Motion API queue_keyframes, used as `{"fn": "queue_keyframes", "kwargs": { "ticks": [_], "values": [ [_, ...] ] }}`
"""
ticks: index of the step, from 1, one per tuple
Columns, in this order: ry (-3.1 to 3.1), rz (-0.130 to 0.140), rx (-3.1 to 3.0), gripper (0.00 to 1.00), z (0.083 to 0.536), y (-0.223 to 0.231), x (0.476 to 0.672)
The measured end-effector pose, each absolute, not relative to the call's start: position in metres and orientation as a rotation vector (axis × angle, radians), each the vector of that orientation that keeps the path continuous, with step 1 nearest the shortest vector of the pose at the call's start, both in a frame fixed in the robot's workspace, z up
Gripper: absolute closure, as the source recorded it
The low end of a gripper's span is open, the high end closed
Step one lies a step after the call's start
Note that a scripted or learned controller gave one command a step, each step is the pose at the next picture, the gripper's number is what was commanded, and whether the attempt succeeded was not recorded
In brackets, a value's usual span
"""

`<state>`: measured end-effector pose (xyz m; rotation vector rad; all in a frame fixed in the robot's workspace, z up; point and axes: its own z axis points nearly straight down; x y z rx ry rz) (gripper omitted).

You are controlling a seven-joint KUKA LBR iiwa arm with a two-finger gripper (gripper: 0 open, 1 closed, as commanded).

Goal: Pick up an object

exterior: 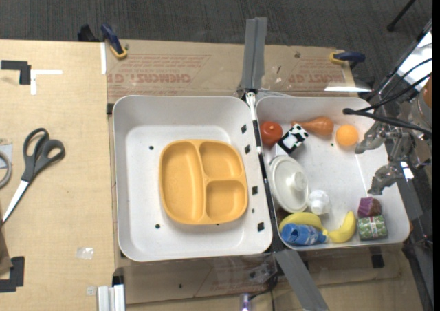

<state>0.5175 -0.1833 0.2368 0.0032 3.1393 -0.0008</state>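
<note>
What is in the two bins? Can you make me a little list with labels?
left bin: a yellow plate with three sections
right bin: tomato, black and white toy, orange gourd, orange ball, white lid, banana, blue toy, purple block, green box
gripper: over the right bin's right side, above the purple block, holding nothing that shows
bench: scissors at the left

arm (419, 106) cut off by right edge, claw (385, 162) blurred
</note>
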Motion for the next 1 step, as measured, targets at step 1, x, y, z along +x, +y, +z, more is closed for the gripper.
{"fn": "queue_keyframes", "kwargs": {
  "ticks": [1],
  "values": [
    [3.126,-0.002,0.215,0.00,0.0938,-0.1746,0.4918]
  ]
}}
